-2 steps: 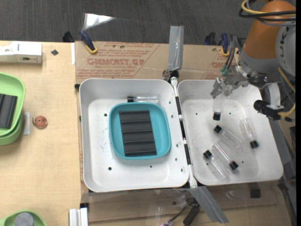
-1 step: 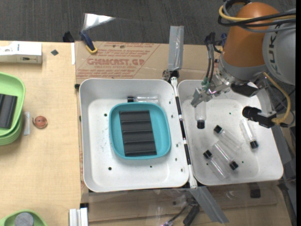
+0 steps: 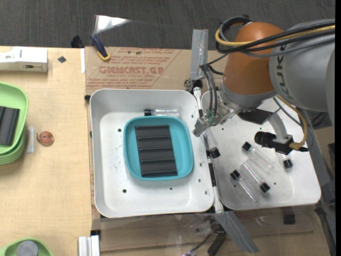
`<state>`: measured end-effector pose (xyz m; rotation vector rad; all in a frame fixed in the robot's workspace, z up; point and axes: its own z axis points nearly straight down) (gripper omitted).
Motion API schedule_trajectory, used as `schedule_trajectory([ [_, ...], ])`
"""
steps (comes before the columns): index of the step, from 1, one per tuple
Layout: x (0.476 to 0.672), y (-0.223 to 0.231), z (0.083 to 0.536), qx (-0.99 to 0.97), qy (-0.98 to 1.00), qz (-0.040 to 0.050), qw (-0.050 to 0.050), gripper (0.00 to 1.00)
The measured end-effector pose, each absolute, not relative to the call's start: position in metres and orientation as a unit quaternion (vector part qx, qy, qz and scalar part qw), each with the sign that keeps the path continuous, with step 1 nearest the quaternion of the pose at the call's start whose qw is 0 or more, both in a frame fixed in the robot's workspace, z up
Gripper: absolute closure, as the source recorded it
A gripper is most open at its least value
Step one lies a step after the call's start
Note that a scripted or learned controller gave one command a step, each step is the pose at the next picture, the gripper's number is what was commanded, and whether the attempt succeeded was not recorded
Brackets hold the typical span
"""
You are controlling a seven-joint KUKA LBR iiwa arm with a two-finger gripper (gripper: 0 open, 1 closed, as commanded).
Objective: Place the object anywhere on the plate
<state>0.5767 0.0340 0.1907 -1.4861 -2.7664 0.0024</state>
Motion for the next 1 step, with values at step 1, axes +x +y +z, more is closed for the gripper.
schedule_trajectory([
  [1, 0.5768, 0.0336, 0.1907, -0.473, -0.881, 0.0008, 0.001, 0.00],
])
